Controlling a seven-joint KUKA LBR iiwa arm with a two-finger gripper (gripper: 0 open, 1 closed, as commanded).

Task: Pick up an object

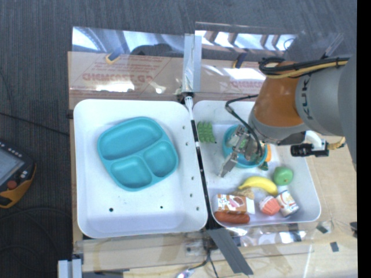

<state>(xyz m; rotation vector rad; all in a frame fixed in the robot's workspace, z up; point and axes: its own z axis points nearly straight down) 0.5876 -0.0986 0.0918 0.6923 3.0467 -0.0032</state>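
My gripper [239, 158] hangs low in the right bin [310, 204], over a teal bowl [233, 141] near the bin's middle. It looks open, with one slim finger [227, 167] reaching down-left past the bowl's rim and the other over the bowl. Nothing shows between them. The arm's orange band and grey wrist cover the bowl's right side. Just in front of the bowl lie a yellow banana [259, 184] and a green apple [283, 175].
A green ridged piece [206, 132] lies by the right bin's left wall. A snack packet [232, 202], a sausage [232, 217] and small printed cups [279, 203] crowd its front edge. The left bin [93, 213] holds a teal divided plate [138, 152].
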